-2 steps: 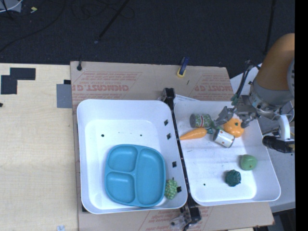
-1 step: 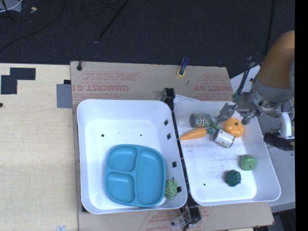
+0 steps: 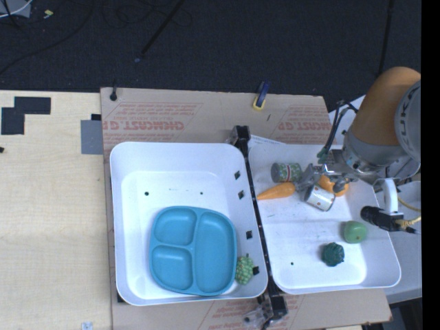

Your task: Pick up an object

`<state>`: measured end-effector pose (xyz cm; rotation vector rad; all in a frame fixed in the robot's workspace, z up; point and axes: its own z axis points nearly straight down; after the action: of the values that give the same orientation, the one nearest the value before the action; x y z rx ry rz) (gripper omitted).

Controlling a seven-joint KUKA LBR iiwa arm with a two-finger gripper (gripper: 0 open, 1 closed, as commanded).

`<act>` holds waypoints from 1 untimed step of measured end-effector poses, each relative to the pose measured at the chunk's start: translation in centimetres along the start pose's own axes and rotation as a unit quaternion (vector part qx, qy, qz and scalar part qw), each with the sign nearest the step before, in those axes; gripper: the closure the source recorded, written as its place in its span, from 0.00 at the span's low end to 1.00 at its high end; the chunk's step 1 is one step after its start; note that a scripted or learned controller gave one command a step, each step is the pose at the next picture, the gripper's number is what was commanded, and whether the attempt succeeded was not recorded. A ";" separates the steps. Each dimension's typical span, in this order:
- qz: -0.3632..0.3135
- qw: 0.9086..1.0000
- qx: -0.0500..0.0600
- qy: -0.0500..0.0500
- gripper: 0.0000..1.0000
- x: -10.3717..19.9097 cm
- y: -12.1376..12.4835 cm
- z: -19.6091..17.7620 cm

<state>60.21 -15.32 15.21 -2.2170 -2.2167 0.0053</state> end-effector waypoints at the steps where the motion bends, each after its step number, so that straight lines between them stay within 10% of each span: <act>1: 0.000 1.000 -0.005 -0.003 0.00 -0.3 0.1 5.9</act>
<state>60.28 -15.62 9.26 -2.2248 -2.2248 -0.0006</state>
